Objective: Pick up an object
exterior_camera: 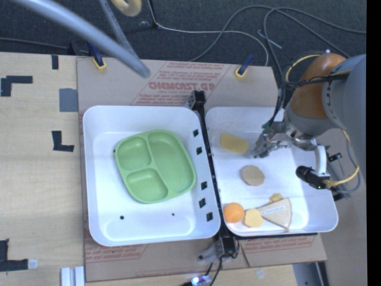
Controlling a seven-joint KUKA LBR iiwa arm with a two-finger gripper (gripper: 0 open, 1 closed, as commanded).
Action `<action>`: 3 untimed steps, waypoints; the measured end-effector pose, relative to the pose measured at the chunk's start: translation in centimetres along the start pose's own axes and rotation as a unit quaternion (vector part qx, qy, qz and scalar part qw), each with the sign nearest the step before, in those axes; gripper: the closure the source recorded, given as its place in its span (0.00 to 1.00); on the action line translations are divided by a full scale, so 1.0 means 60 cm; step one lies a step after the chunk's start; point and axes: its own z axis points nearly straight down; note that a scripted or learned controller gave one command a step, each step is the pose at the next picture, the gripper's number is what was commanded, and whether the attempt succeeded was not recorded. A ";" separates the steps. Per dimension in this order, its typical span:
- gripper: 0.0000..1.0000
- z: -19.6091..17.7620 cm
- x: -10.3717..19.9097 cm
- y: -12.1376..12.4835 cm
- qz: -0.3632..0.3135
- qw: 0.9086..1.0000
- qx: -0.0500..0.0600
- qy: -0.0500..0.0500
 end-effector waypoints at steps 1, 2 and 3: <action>1.00 -0.076 -0.010 0.009 0.001 1.000 -0.003 0.000; 1.00 -0.181 -0.009 0.006 0.001 1.000 -0.003 0.000; 1.00 -0.169 -0.009 0.006 0.001 1.000 -0.001 -0.001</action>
